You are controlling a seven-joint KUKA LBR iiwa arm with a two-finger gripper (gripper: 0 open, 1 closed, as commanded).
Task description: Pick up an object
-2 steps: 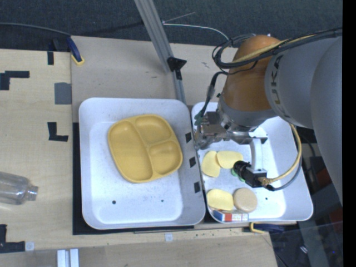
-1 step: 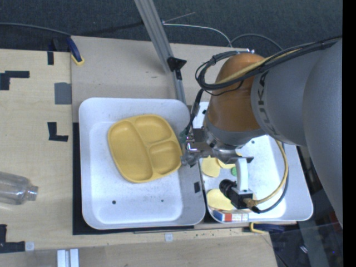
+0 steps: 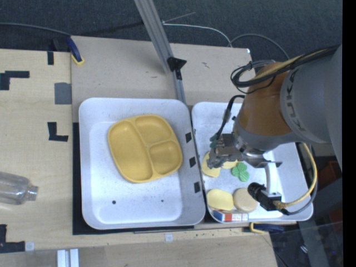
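Observation:
The arm reaches down into the right bin (image 3: 289, 166), and its gripper (image 3: 222, 154) is low over a pale yellow flat piece (image 3: 211, 168) near the bin's left wall. A small green leafy toy (image 3: 241, 172) lies just right of that piece. At the bin's front lie a yellow rounded object (image 3: 219, 199) and a beige round one (image 3: 243, 199), side by side. A red, white and blue item (image 3: 231, 217) sits against the front rim. The wrist hides the fingertips.
The left bin (image 3: 94, 149) holds a yellow divided plate (image 3: 146, 147). A metal pole (image 3: 156, 26) slants in from the top to the bins' divider. A clear plastic bottle (image 3: 15, 188) lies on the bench at far left. A black cable (image 3: 267, 199) loops by the wrist.

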